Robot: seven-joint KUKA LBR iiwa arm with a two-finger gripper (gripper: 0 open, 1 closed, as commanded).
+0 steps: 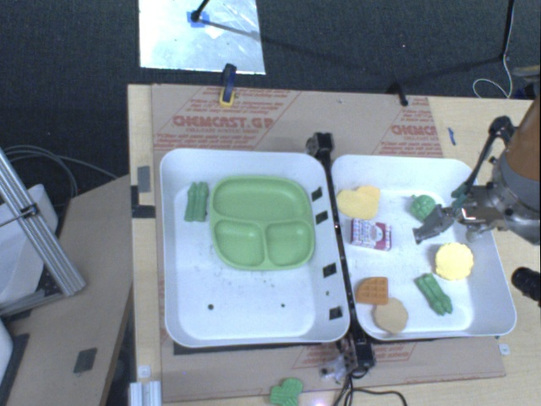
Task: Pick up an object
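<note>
Camera view: in the right bin (499, 315), nearest first, sit one tan cookie (390, 316), one waffle (372, 290), one green pod (433, 293), one yellow round (455, 261); beyond it, the gripper (439, 222) is spread wide, holding nothing.

I count two white bins (173, 311). My left one holds one green divided plate (260, 222) and one green bean pod (197, 201). The right holds seven toy foods (358, 201).

Dark carpet floor (68, 57) around tan desk (101, 227); shiny foil sheet (203, 24) on floor, aluminium frame (38, 244) left.
</note>
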